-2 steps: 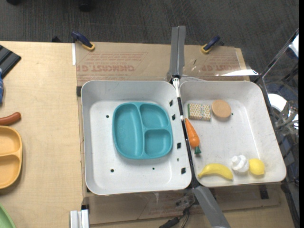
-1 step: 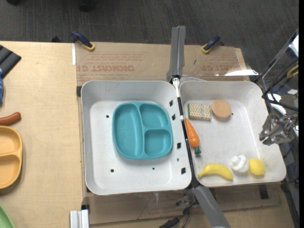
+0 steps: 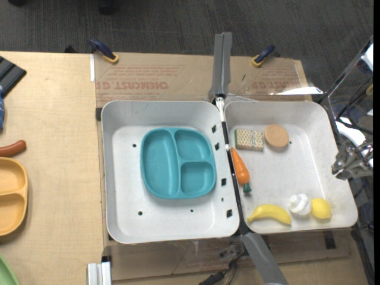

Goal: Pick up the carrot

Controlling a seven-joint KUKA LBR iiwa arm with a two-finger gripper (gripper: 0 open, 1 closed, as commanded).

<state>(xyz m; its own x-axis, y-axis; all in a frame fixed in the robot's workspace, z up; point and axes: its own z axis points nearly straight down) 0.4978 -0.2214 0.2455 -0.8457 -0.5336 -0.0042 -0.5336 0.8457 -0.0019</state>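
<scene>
Surface point(image 3: 53, 100): light wood, cardboard under two white bins; dark carpet beyond.
Carrot point(image 3: 240, 167): in right bin point(image 3: 323, 123), along its left wall; long axis near-far, green end near.
End effector point(image 3: 350, 162): right edge, state unclear.

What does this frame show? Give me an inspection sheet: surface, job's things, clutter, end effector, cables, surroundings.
Surface: wooden bench with two white bins side by side, left bin and right bin.
Job's things: carrot lies along the right bin's left wall, green end toward the camera, nothing touching it.
Clutter: teal tray in the left bin; cracker, round cookie, banana, white piece and lemon in the right bin.
End effector: end effector at the right bin's right rim, far from the carrot; finger state unclear.
Cables: nothing seen.
Surroundings: orange tray and sausage at the bench's left edge; clamps on cardboard.
</scene>
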